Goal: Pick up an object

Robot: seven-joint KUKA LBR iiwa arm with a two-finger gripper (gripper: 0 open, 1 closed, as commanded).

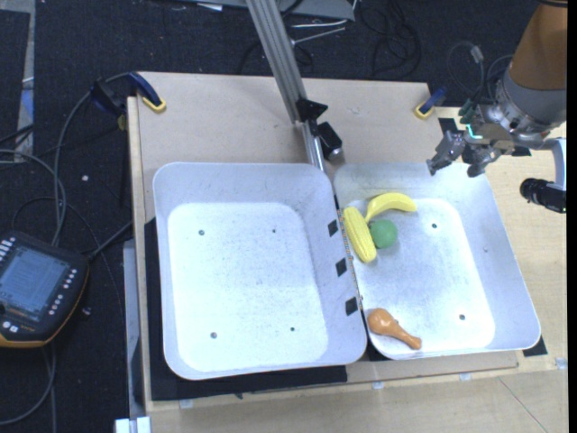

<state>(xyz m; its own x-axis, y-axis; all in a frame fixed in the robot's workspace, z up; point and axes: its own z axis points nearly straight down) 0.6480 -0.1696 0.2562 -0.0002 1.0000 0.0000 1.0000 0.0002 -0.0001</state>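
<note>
A pale wooden bench (270, 115) carries two shallow white bins side by side. The left bin (243, 269) sits next to the right bin (469, 269), their inner edges overlapping near the middle of the bench. The grey arm (541, 52), with its orange band above the wrist, reaches in from the right and hangs over the far right corner of the right bin. A slanted metal pole (279, 48) crosses the bench top from above and ends near the join of the bins. The gripper (457, 159) hovers above the far rim of the right bin with its two dark fingers spread apart and nothing between them. In the right bin, a yellow corn cob (359, 234) lies along the inner wall, touching a green ball (385, 234), with a banana (390, 205) just behind them. An orange gourd-shaped toy (393, 327) lies near the front inner corner, well apart from the gripper.
</note>
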